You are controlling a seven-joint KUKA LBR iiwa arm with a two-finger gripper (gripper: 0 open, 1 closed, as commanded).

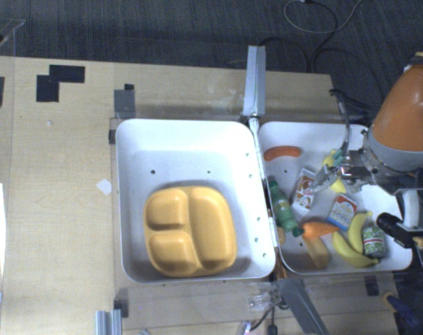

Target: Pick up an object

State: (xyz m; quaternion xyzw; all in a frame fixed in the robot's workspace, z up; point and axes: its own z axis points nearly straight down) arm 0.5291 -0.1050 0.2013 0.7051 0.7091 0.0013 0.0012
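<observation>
Left bin (128, 187) holds a yellow divided tray (190, 229), sitting toward the front.

Right bin (316, 137) is cluttered:
- orange sausage-like piece (283, 153) near the back wall
- green bottle (282, 206) lying along the left wall
- small red-and-white packet (306, 190) beside the bottle
- red-and-blue carton (342, 211) mid-bin
- carrot (317, 229) just in front of the carton
- brown piece (319, 252) at the front wall
- banana (351, 244) front right
- small can (373, 241) touching the banana's right side

Arm comes in from the right, orange band (405, 117) above the wrist. Claw (339, 171) hangs low over the right bin's back right area, above a yellow item (333, 161). Whether the claw is apart or together: cannot tell. Nothing visibly gripped. Table (58, 208) is light wood.
</observation>
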